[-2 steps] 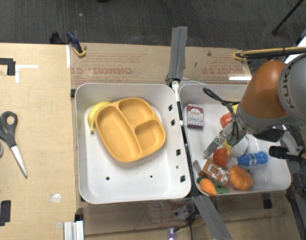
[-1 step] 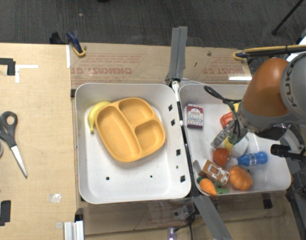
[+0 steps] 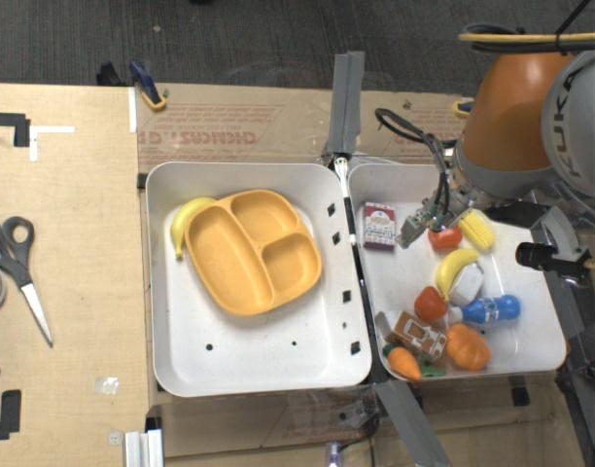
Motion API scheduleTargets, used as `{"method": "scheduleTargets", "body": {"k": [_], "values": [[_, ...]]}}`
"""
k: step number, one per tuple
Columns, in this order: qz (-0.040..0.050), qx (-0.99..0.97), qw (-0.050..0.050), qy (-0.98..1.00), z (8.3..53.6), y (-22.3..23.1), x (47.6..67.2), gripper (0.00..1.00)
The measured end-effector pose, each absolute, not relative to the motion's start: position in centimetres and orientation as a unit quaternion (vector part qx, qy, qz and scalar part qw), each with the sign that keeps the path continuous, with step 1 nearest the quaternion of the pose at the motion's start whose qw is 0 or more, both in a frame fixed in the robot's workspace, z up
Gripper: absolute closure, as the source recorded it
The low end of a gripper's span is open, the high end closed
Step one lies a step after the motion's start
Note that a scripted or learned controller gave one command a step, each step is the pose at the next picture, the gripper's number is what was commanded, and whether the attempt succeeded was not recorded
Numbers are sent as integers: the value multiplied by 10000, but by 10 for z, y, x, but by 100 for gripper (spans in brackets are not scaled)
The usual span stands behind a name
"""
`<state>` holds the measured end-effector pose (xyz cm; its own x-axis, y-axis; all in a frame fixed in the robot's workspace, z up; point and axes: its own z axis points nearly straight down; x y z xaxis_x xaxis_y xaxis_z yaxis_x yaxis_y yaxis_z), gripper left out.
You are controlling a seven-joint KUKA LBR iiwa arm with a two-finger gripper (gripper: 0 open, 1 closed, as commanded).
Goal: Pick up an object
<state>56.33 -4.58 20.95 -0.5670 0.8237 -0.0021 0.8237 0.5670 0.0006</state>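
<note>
Several small items crowd the right bin (image 3: 545,353); gripper (image 3: 426,224), finger state impossible to tell, hovers beside a red piece (image 3: 445,236) near the corn cob (image 3: 476,229); step judged approach, next a descent onto it.

Beside the matt wooden bench top (image 3: 64,261), both bins (image 3: 171,358) look like smooth white plastic; the orange divided plate (image 3: 254,251) is matt plastic, the scissors' blades (image 3: 35,309) bare metal.

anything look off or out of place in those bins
One thing: a yellow banana in the left bin lies wedged under the rim of the orange divided plate, which rests on it. The right bin's toys are just piled together.
</note>
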Motion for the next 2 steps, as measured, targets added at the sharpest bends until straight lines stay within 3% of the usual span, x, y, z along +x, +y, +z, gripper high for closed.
{"method": "scheduleTargets", "body": {"k": [1, 2], "values": [[-9, 4919, 9, 8706, 191, -76, 626, 100], [-2, 4579, 12, 8890, 92, -121, 605, 100]]}}
